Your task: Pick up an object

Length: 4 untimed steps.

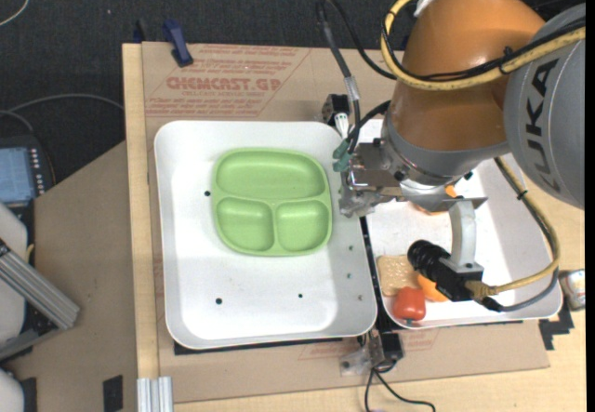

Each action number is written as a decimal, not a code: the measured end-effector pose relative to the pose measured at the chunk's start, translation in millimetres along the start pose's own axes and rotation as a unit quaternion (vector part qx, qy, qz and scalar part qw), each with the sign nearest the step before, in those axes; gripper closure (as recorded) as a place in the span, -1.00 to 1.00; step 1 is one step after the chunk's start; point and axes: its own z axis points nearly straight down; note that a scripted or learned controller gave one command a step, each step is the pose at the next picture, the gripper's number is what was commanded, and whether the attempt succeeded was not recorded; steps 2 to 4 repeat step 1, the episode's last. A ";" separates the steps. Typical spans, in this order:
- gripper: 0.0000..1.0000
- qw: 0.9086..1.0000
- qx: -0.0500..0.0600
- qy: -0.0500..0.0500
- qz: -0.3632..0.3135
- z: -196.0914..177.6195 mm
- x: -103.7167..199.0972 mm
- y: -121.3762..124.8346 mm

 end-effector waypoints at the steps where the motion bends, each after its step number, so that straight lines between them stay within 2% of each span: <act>1: 1.00 1.000 -0.009 0.001 0.002 -125.0 -33.4 1.0; 4: 1.00 1.000 -0.009 0.001 0.002 -125.0 -33.4 1.0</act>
